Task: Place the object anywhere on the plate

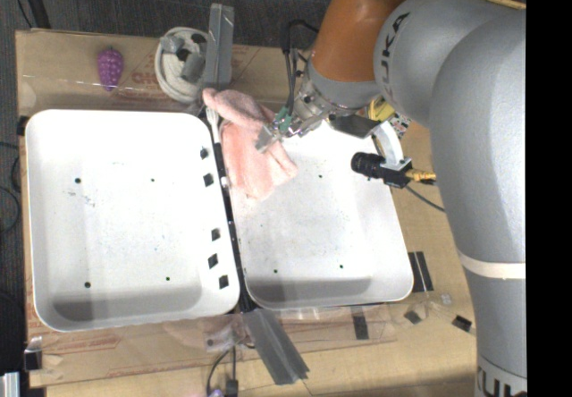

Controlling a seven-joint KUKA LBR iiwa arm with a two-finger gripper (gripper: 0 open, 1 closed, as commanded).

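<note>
- You are looking down on a brown bench bearing two shallow white bins side by side, with dark flooring beyond its far edge.
- The pink cloth is the thing to watch: it lies crumpled at the far left corner of the right bin, its far end draped over the bin's rim and its near end resting on the bin floor, just beside the divider between the bins.
- Your gripper sits right over the cloth's right edge, touching or all but touching the fabric; its tip is small and partly lost against the cloth, so you cannot tell whether the jaws are parted or pinched on the fabric.
- The grey arm, with its orange band, reaches in from the right and covers much of the right side of the scene.
- A small black fitting with a brass-coloured end hangs over the right bin, near the wrist.
- The left bin lies just across the divider, its floor showing a few dark specks.
- On the bench beyond the left bin you can see a purple grape-like object at far left and a white round object next to a grey upright bracket.
</note>
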